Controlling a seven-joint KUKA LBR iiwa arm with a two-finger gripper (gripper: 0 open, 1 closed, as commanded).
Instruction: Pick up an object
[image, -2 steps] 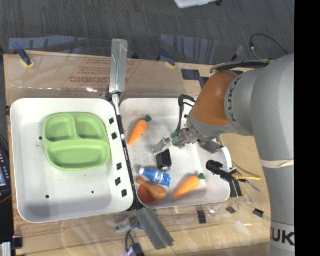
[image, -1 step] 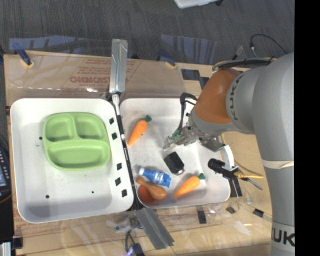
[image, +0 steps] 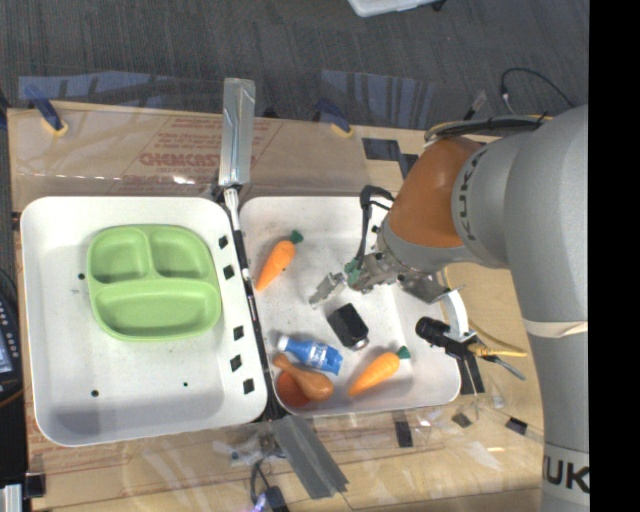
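I read the step in hand as the approach to a pick: the two-finger gripper (image: 335, 288) hangs low in the right-hand shallow white bin (image: 300, 215), just above and beside the small black rectangular block (image: 348, 324), and nothing sits between its fingers. To do this well I want the gripper centred squarely over the block before it drops, with the fingers set across its narrow width, since the block lies at a slant. A straight, slow descent matters, because the blue and white plastic bottle (image: 312, 354) lies near the block's lower left and the lower orange toy carrot (image: 376, 372) near its lower right. A brown rounded toy (image: 303, 384) touches the bottle at the bin's front edge. The upper orange toy carrot (image: 276, 262) lies well apart, near the divider, and would be an easier target if the block slips.

The fingers appear spread, pinching nothing, though they are small and partly blurred. The grey arm (image: 520, 200) reaches in from the right, its orange band (image: 430, 195) above the wrist, the wrist bent down and leftwards into the bin. The left-hand white bin (image: 50, 300) bears a green divided plastic tray (image: 152, 280).
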